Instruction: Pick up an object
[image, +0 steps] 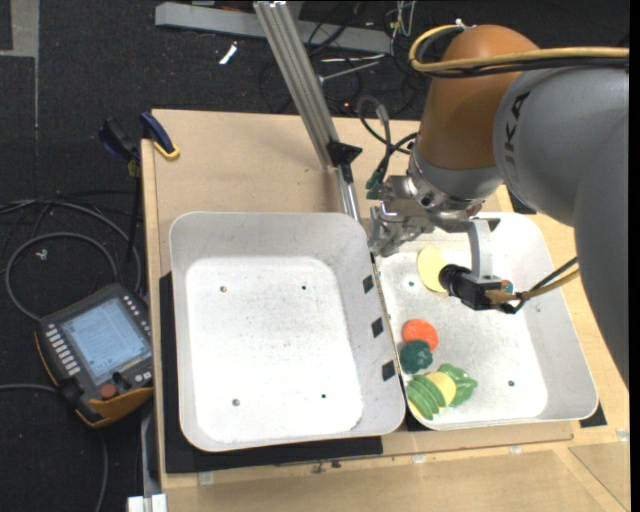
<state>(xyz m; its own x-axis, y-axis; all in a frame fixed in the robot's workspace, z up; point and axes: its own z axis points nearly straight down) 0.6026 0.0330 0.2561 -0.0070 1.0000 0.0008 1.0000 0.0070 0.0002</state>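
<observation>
Several small objects lie in the right bin (540, 350). A pale yellow round piece (431, 268) sits near the bin's far left part. Closer to me are an orange-red ball (420, 331), a dark green piece (416, 356) touching it, and a yellow and light green piece (441, 388) by the front left corner. My gripper (387, 236) hangs low over the far left corner of the right bin, just left of the pale yellow piece and beside the wall between the bins. Nothing shows in its grasp.
The left bin (190, 300) stands beside the right one. A slanted metal bar (305, 95) runs down to the bins' shared far corner. A black cabled part (478, 288) hangs from the wrist over the right bin. A teach pendant (95, 345) lies off the bench at left.
</observation>
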